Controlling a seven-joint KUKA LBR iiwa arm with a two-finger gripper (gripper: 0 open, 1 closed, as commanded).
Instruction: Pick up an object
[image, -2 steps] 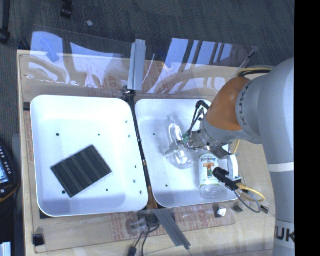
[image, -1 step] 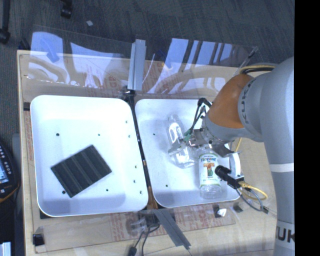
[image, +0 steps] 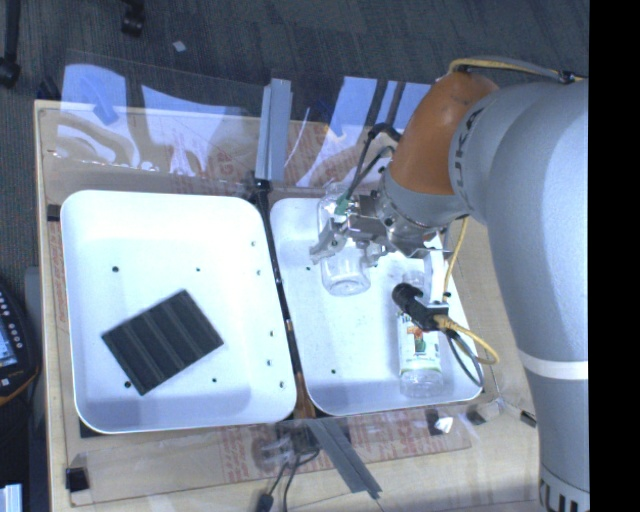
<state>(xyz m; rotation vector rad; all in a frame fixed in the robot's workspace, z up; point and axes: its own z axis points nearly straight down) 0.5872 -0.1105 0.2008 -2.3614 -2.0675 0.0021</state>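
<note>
We see two white bins side by side on the worktop (image: 180, 465). The left bin (image: 95, 230) fills the left-centre of the frame and the right bin (image: 345, 375) sits centre-right. The grey arm (image: 525, 200), with its orange band, comes in from the right edge and bends down over the upper part of the right bin.

The hand (image: 347, 243) is low in the upper left of the right bin, right at the top of a clear cup (image: 346, 280). The cup sits just below the hand in frame, apparently touching it. We cannot tell how far the hand is open or whether it has hold of the cup.

A clear bottle (image: 421, 360) with a green and orange label lies near the right bin's lower right wall, well apart from the cup.

A dark ribbed panel (image: 163, 341) lies flat and skewed in the lower half of the left bin.
</note>
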